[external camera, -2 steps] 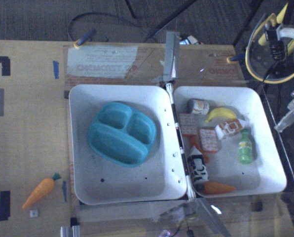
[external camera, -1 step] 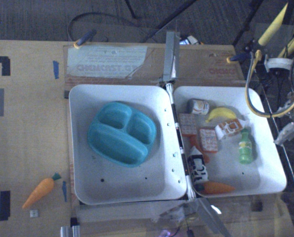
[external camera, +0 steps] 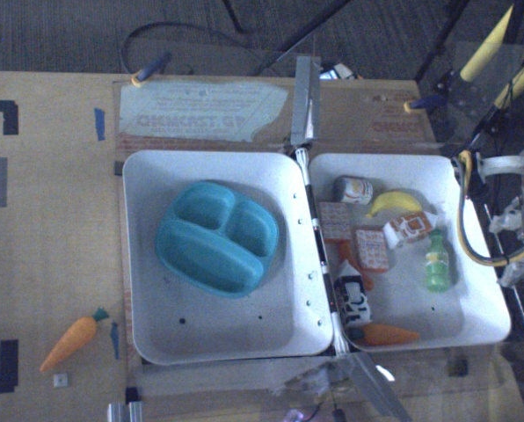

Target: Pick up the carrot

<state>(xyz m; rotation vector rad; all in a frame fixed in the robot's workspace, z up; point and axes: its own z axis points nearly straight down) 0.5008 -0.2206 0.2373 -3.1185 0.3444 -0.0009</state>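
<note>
An orange carrot [external camera: 387, 333] lies flat along the front wall of the right bin [external camera: 482, 310], its thick end touching a black-and-white carton [external camera: 352, 299]. A second carrot [external camera: 69, 341], with a green top, lies on the bench outside the bins at the front left. Part of the arm [external camera: 511, 225], with a yellow cable loop [external camera: 466, 227], hangs over the right bin's right rim, well away from both carrots.
The right bin also holds a can [external camera: 354, 189], a banana [external camera: 394, 202], a small juice carton [external camera: 409, 229], a green bottle [external camera: 436, 262] and snack packets [external camera: 371, 247]. A teal divided plate [external camera: 218, 237] sits in the left bin [external camera: 148, 323].
</note>
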